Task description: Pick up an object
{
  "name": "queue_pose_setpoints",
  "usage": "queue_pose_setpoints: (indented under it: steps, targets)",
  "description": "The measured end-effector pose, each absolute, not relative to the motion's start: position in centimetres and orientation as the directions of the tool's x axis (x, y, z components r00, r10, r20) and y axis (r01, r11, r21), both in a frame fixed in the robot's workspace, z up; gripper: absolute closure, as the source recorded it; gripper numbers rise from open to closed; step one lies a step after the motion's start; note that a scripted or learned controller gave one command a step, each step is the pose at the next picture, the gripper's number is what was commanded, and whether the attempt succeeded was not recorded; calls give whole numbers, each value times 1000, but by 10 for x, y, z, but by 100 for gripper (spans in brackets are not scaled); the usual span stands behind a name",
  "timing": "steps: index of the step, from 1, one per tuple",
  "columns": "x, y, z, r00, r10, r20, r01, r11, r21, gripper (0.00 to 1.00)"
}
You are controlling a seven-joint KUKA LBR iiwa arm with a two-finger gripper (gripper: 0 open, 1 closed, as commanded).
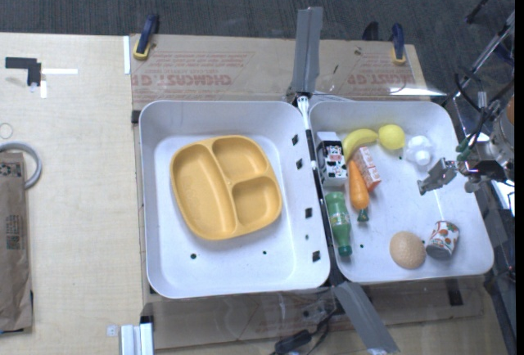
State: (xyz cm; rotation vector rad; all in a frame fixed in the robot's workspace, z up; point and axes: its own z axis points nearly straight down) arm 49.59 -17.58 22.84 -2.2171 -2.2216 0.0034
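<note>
The right bin [458, 263] holds several objects. A banana [359, 139] and a lemon [391, 136] lie at the back, with a white round piece [420, 151] to their right. An orange carton [368, 167] leans against a carrot [359, 188]. A green bottle [338, 222] lies along the left wall, behind a small black-and-white box [332, 159]. A tan egg-shaped ball [407, 250] and a small patterned cup [442, 239] sit near the front. My gripper [434, 176] hangs low over the bin's right side, between the white piece and the cup, with nothing seen in it.
The left bin [164, 263] carries a yellow divided plate [226, 186]. A metal divider [309, 51] runs between the bins. Cardboard [213, 71] lies behind them. The arm [491, 161] enters over the right bin's right wall.
</note>
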Motion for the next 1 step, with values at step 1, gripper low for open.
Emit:
queue_pose_setpoints:
  steps: [1]
  targets:
    - [490, -174, 168, -12, 1000, 0, 1000, 12, -3, 0]
